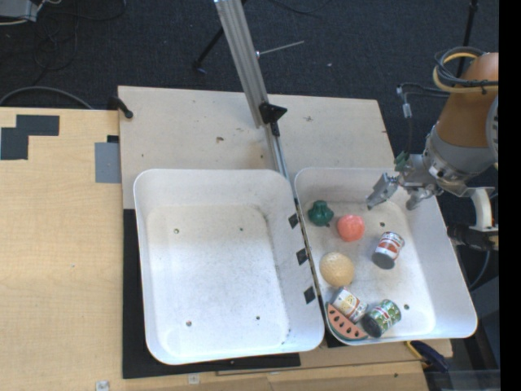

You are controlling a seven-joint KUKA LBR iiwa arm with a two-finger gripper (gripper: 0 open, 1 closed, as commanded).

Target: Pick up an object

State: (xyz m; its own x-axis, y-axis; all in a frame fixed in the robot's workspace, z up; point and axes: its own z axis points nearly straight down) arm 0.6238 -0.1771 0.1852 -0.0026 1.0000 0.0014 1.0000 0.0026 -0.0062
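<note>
Cans (381, 316) crowd six o'clock — my fingers (381, 192), apart at twelve, could knock the pink ball (351, 227) rolling.

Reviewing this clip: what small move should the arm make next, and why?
Probably shift the gripper toward the red ball and lower. It hangs open over the right bin's far edge with nothing between its fingers, and the ball lies closest, apart from the other items.

the left bin (213, 275) offers wide open floor. in the right bin (440, 283), a green toy (320, 213), pink ball (351, 227), tan ball (336, 268) and three cans crowd the left and front, leaving room along the right wall. a slanted metal rail (248, 63) crosses above the bins' divide.
</note>
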